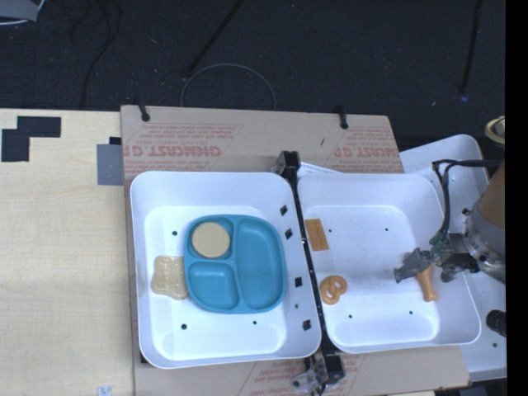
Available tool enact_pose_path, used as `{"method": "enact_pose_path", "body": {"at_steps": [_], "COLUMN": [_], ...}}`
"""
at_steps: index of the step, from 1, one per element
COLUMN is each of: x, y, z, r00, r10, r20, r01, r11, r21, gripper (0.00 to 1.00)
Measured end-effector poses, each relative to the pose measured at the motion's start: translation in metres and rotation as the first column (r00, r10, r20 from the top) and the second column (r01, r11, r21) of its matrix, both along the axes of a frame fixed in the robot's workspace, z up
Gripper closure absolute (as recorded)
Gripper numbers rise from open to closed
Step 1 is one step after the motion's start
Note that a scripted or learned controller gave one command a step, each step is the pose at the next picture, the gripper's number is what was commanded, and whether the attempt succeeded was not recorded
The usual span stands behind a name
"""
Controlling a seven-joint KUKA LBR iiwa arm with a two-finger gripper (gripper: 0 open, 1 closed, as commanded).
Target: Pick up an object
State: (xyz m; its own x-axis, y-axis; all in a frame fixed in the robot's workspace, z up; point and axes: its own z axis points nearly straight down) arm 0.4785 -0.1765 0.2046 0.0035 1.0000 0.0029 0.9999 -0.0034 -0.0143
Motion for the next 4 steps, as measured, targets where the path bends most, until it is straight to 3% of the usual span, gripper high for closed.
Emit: {"method": "enact_pose_path", "body": {"at_steps": [1,2,3,4], "x": [0.003,0.012,0.000,0.000], "y": [0.000,-0.002,0.003,0.004], "z": [0.006,-0.047,-0.102,-0.117], "r00": [1.000,1.000,1.000,1.000], "r10": [0.003,0.003,0.003,0.002], "r20": [0.013,0.007,0.005,0.011], "r01": [-0.003,-0.003,-0.003,-0.002], "r11": [1.000,1.000,1.000,1.000], "r21": [-0.003,0.000,0.001,-0.001], "gripper": [0.00,0.00,0.00,0.00]}}
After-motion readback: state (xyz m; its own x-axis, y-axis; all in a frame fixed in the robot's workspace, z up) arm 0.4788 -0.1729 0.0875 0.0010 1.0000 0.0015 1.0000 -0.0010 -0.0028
